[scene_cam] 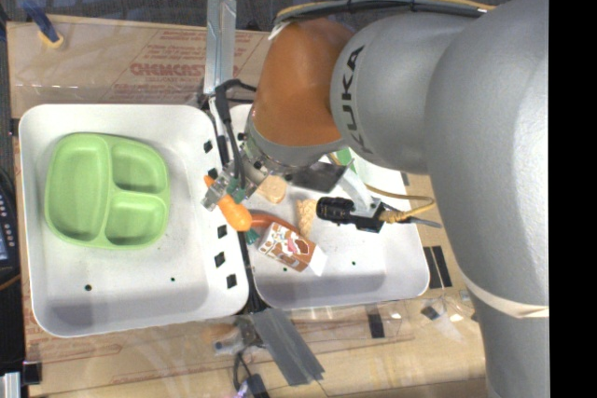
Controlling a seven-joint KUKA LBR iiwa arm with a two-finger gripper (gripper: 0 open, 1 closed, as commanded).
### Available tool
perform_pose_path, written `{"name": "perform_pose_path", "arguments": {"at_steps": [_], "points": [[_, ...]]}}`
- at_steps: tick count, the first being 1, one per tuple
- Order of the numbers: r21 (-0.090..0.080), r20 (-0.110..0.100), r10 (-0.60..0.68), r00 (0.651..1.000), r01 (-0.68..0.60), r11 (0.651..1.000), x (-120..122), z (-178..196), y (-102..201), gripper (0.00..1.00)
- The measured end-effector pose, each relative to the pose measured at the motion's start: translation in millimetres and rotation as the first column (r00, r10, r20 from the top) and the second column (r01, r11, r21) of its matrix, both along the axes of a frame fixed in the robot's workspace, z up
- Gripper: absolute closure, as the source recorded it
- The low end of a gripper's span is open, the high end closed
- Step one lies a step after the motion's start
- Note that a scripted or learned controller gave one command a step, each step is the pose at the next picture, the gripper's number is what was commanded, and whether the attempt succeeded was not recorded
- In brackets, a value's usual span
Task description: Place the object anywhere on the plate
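Note:
A light green divided plate lies in the left white bin. My gripper hangs over the divider between the two bins, at the left edge of the right bin. Right under it, an orange carrot-like toy lies slanted against the divider; whether the gripper is touching it cannot be made out. The big grey arm with its orange band hides the back of the right bin.
In the right bin lie a brown and white carton, a tan round piece and another tan piece. A metal bracket stands behind the bins.

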State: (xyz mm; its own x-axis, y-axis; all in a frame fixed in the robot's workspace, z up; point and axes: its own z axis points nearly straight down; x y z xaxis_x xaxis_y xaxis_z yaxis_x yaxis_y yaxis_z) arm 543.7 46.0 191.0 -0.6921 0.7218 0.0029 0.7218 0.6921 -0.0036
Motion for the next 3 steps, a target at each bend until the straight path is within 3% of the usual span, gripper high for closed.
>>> {"name": "perform_pose_path", "arguments": {"at_steps": [1, 2, 3], "points": [[0.000, 0.003, -0.077, 0.997, 0.077, 0.997, 24.1, 49.1, 93.1, 1.00], [-0.001, 0.003, -0.079, 0.997, 0.079, 0.997, 24.2, 48.9, 92.3, 0.00], [-0.001, 0.003, -0.079, 0.997, 0.079, 0.997, 24.2, 48.9, 92.2, 0.00]]}}
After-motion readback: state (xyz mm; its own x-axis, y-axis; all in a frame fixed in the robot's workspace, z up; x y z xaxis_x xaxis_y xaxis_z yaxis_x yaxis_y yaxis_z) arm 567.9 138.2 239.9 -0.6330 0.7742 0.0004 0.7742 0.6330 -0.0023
